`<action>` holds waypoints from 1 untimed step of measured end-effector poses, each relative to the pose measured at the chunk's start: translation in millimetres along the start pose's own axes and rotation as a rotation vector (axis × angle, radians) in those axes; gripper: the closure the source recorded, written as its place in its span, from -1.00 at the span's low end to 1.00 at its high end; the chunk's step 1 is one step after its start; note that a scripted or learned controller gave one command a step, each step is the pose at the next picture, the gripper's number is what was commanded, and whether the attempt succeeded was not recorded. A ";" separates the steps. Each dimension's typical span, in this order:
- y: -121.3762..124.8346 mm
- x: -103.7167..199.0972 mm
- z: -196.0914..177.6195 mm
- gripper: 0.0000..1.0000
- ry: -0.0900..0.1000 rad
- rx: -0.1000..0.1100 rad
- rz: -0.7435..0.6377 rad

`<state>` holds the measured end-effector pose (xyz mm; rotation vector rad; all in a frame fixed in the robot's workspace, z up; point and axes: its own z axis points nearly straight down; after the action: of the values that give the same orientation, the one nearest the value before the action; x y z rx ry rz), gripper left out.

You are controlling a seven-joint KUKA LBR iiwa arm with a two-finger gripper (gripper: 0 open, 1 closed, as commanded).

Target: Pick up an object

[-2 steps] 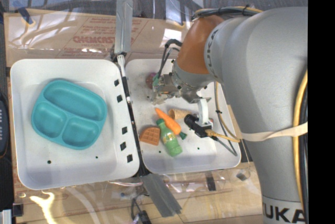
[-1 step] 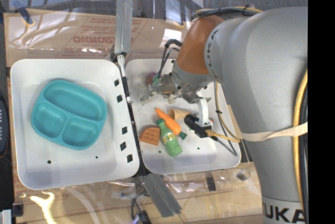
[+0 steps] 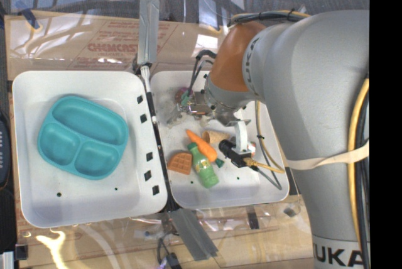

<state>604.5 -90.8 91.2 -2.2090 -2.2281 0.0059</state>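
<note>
Toy carrot [image 3: 202,144], green bottle [image 3: 206,172] and waffle [image 3: 180,164] lying loose in the right-hand bin [image 3: 220,203]
Carrot lies slantwise at the bottle's upper end; waffle just beside them, toward the left bin [image 3: 31,198]; gripper [image 3: 182,105] sits low over the right-hand bin's far part, apart from all three; whether it is open or closed cannot be told; a teal divided plate [image 3: 81,136] lies in the left bin.

A teal three-compartment plate [image 3: 83,136] lies in the left white bin [image 3: 44,202]; brown printed cardboard [image 3: 81,41] under clear plastic covers the surface behind
</note>
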 end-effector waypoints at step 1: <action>0.2 0.7 -9.9 1.00 0.001 0.002 -0.004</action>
<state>604.7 -90.2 101.1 -2.2032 -2.2310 0.0064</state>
